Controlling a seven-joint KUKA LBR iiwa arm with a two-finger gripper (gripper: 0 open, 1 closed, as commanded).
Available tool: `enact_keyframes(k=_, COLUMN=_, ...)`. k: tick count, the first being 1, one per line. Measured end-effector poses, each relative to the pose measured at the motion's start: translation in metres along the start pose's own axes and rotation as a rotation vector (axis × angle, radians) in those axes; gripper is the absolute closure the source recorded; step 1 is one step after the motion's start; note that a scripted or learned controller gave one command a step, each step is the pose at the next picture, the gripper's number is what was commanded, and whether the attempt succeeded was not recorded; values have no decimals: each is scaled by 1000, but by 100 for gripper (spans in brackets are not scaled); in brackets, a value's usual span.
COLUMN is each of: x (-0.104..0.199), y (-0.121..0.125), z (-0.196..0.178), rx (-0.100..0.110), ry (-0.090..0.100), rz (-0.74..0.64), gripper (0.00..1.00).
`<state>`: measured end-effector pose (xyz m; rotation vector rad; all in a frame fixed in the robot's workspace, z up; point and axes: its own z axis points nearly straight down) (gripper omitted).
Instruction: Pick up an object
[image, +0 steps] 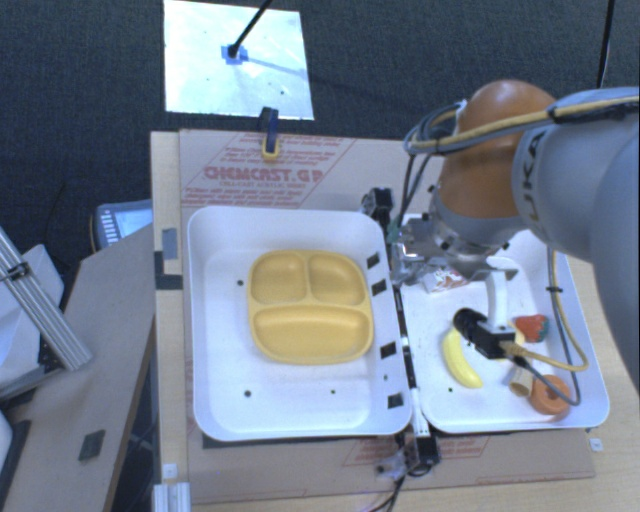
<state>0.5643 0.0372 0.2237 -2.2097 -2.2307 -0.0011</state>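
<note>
No obj is in the grip yet, so the pick is not done. Closest candidate, as I read it, is the red-and-white packet, upper left of the right bin. It lies just right of and a bit below the gripper, partly tucked under the wrist. The gripper sits over the divider btwn the two bins, centre of frame. Grip state: can't tell, the wrist hides it.

Next out is the banana, lower left of the same bin, below the packet and clear of it. Its long axis runs top to bottom w/ a slight lean to lower right. It looks like the cleaner target, since nothing covers it. A move to either one goes right and down in frame.

Further right:
- red piece
- tan block
- orange ring, lower right corner, touching or nearly touching the tan block

Count in the right bin: 1 packet, 1 banana, 1 red piece, 1 tan block, 1 ring = 5 loose objs.

The left bin holds 1 yellow divided plate, 3 compartments, lying flat mid-bin. 2 bins, 1 arm.
</note>
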Motion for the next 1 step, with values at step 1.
enact_keyframes(k=1, x=60, y=-1, z=8, rx=-1, ry=1, rz=-1, gripper=100)
